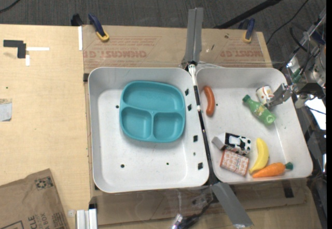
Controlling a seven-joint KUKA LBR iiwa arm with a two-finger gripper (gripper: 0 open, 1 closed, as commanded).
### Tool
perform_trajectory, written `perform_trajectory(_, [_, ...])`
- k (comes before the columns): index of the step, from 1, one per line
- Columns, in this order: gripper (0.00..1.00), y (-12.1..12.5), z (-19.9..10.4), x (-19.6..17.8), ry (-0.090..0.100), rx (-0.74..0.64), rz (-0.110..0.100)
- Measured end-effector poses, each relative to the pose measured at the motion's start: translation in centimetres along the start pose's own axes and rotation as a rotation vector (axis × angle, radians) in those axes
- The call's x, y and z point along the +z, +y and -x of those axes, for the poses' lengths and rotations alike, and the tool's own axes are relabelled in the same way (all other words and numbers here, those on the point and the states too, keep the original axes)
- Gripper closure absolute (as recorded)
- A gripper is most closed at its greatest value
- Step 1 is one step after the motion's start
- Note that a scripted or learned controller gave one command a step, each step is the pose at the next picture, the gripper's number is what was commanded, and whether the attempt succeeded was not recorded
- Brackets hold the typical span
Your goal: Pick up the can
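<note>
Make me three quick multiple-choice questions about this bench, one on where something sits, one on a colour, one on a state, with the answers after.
1. Where does the teal divided tray sit?
A. In the left bin
B. In the right bin
C. On the cardboard

2. What colour is the bottle beside the can?
A. Red
B. Green
C. Blue

3. How does the banana lie relative to the carrot?
A. In the other bin
B. Right next to it
C. Stacked on the tray

Answers: 1 A, it lies in the left bin. 2 B, the bottle is plainly green. 3 B, both lie together in the right bin's lower corner.
</note>
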State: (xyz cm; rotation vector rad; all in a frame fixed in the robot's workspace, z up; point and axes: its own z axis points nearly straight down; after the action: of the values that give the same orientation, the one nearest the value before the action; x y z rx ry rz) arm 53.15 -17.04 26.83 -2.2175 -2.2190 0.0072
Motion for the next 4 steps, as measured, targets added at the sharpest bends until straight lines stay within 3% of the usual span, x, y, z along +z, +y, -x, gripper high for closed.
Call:
perform_trajectory(1, [0.00,8.3,1.7,6.8,-0.001,-0.016,0.001])
perform_trajectory(2, [0.00,12.1,3.6,16.8,0.000,0.149,0.004])
perform_trajectory(3, [0.00,11.4,0.8,17.9,0.000,0.104,0.002])
perform_trajectory(4, [1.00,11.4,0.8,17.2,-0.001,0.102,-0.001])
